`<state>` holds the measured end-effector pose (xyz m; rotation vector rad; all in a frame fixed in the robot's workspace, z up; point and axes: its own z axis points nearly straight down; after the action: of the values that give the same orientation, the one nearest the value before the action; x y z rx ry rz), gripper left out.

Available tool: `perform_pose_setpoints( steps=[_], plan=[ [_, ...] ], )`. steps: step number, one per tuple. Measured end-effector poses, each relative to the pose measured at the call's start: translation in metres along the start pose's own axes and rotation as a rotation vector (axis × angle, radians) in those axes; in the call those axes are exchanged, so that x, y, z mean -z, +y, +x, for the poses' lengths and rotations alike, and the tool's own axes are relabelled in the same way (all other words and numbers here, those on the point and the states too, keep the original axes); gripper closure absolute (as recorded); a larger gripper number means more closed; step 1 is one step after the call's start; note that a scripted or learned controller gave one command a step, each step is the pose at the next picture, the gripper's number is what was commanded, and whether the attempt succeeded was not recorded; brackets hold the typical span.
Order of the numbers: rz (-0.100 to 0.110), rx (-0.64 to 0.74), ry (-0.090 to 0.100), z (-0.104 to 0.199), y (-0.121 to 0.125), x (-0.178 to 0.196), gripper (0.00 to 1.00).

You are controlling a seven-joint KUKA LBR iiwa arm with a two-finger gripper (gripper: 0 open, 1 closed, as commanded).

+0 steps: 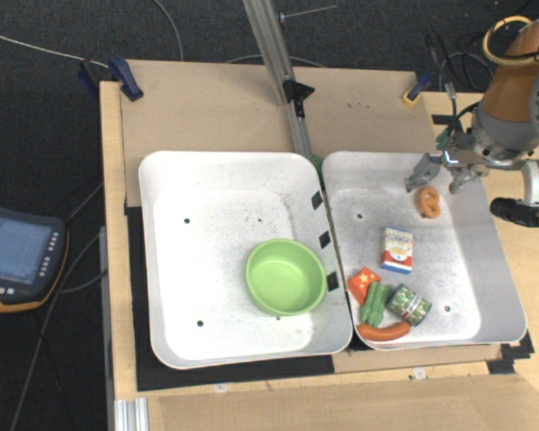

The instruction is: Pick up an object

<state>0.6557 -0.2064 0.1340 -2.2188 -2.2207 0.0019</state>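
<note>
orange object [429, 204] sits in the right bin [485, 268], upper area, apart from the pile | my gripper [442, 176] hovers just above it, fingers spread, holding nothing | carton [397, 250] mid-bin; can [408, 304], red and green pieces at the front edge | green bowl [286, 277] in left bin [207, 196]

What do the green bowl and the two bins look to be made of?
Green bowl: likely plastic, one even lime colour, smooth with a soft sheen. Left bin and right bin: probably moulded plastic, white with rounded corners, matte, dotted with dark speckles or scuffs.
</note>
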Motion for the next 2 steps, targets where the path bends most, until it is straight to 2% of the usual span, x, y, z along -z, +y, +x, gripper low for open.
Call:
perform_pose_setpoints(
  steps=[1,2],
  plan=[
    [0.0,0.0,0.0,0.0,0.0,-0.04,0.0],
    [-0.005,0.0,-0.002,0.0,0.001,-0.027,1.0]
  ],
)
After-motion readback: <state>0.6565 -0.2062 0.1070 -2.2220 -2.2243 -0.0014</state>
